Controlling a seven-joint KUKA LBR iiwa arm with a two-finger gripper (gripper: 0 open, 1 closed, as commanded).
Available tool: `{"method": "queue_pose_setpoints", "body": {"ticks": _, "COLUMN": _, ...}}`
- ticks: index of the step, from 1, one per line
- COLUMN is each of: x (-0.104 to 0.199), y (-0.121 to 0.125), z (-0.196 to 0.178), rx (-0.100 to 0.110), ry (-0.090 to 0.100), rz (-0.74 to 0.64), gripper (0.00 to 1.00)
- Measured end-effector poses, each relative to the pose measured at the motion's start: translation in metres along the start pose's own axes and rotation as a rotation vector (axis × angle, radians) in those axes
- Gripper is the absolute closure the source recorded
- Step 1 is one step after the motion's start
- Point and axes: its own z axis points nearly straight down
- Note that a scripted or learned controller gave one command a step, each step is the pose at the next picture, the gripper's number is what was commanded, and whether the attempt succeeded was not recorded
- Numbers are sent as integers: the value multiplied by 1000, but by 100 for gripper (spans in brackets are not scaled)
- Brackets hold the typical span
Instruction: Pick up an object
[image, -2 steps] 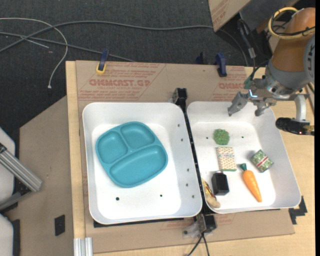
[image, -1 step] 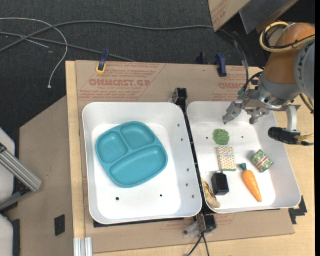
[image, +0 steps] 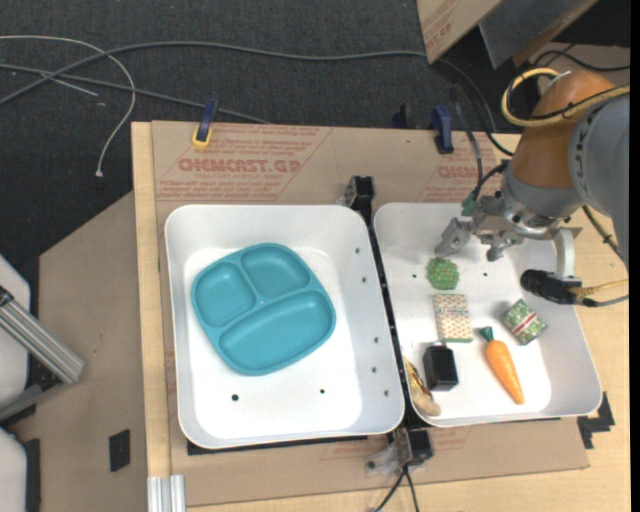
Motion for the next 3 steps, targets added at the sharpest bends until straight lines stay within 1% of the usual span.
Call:
{"method": "queue_pose_setpoints", "body": {"ticks": 1, "x": 0, "y": 2, "z": -15, "rx": -8, "ry": -1, "rz": 0, "gripper": 100}}
{"method": "queue_pose_setpoints", "body": {"ticks": 2, "x": 2, "y": 3, "z": -80, "rx": -14, "ry": -3, "rz": -1, "gripper": 100}}
{"method": "queue_pose_setpoints", "body": {"ticks": 3, "x": 6, "y": 2, "z": -145, "rx": -14, "ry": -3, "rz": -2, "gripper": 100}}
